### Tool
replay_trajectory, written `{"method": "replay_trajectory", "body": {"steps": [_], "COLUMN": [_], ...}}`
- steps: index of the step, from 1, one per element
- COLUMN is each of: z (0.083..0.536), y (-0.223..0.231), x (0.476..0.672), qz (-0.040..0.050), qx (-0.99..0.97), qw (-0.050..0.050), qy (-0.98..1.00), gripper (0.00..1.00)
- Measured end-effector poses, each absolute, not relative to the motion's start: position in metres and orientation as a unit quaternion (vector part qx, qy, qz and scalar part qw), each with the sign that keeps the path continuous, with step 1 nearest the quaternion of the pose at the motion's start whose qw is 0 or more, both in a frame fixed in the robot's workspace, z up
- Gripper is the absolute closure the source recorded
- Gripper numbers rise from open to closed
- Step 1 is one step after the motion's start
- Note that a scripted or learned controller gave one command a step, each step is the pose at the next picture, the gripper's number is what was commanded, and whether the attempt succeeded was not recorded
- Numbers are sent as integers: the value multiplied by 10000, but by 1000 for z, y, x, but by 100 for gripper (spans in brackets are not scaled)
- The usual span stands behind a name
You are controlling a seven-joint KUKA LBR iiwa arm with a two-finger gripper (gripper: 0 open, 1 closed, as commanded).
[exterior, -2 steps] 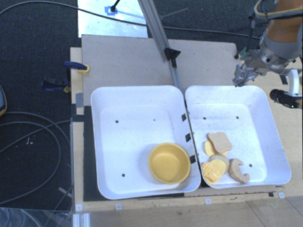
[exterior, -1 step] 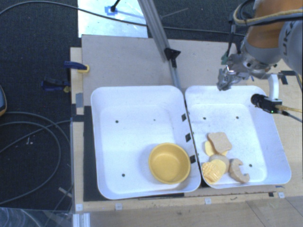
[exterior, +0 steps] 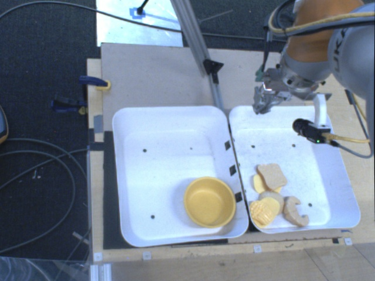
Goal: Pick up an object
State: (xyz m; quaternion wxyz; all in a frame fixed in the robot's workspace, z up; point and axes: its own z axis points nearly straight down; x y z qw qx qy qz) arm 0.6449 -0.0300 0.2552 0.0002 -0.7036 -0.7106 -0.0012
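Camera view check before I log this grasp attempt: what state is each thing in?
Yellow bowl: upright, in left bin.
Bread slice: flat, in right bin.
Waffle piece: flat, against the bin's near wall.
Bitten cookie: flat, beside the waffle piece.
Gripper: above the right bin's far edge, holding nothing visible.

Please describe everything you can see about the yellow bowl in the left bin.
The yellow bowl is round, plain and looks like smooth plastic. It stands upright, mouth up, with nothing inside. It rests on the floor of the left bin, in the near right corner, close to the wall shared with the right bin. No other object touches it.
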Motion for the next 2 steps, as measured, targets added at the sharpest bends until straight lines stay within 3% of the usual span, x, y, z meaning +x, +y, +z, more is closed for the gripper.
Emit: {"method": "replay_trajectory", "body": {"steps": [2], "z": [242], "y": [70], "x": [619], "qz": [-3], "qx": [-7035], "qw": [10], "qy": [-7107], "gripper": [100]}}
